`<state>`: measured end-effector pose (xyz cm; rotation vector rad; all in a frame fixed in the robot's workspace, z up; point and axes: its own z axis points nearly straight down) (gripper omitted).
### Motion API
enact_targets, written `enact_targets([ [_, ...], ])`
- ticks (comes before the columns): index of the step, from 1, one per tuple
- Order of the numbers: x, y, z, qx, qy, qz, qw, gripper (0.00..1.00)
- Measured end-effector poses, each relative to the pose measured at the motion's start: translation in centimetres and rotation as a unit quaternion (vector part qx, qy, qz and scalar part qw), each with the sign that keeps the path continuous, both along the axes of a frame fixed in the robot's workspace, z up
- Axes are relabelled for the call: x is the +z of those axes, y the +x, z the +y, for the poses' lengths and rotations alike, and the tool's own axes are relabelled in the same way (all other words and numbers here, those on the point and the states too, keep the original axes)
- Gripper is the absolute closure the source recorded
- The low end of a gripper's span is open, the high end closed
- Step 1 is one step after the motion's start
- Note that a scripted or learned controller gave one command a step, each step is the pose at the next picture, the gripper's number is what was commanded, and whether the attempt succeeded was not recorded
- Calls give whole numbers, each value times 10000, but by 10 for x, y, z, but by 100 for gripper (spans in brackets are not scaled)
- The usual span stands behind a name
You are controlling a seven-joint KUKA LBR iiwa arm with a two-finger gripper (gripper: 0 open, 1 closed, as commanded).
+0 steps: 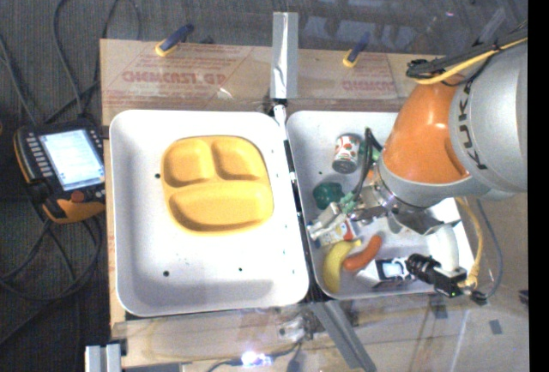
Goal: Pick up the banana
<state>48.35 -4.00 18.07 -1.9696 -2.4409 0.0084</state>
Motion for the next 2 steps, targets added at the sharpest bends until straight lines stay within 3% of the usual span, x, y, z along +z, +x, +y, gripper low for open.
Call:
enact_targets([
  [1, 0, 0, 14, -316, 2, 1, 9995, 0],
  [2, -48, 6, -70, -726, -7, 5, 9974, 0],
])
